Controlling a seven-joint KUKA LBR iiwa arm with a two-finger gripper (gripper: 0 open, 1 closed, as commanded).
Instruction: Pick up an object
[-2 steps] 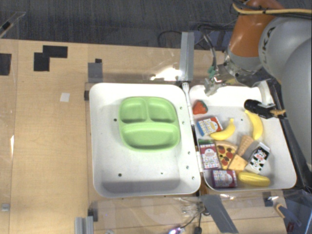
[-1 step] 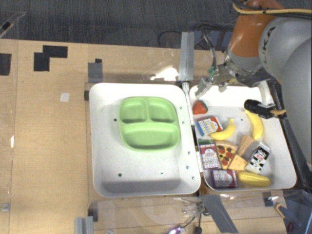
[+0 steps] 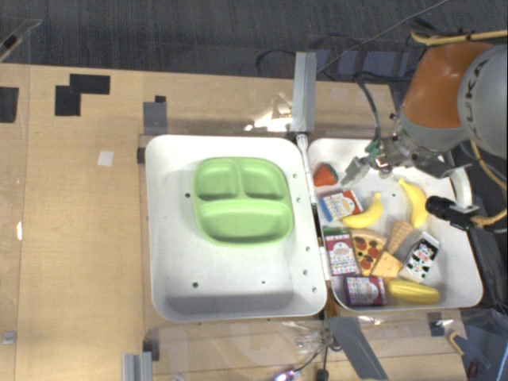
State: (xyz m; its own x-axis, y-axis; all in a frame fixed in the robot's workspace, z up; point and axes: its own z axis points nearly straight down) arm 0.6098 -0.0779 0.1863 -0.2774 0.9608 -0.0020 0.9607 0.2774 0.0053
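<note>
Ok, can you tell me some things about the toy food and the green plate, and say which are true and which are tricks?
1. The green plate sits in the left bin. True.
2. The green plate has toy food on it. False: its three sections are bare; the toys lie in the right bin.
3. There are two bananas in the right bin. True: one near the far side, a smaller one beside it.
4. The pizza slice lies in the left bin. False: it is in the right bin, among the small boxes.
5. The gripper is over the left bin. False: it hangs over the right bin, near the red toy.
</note>
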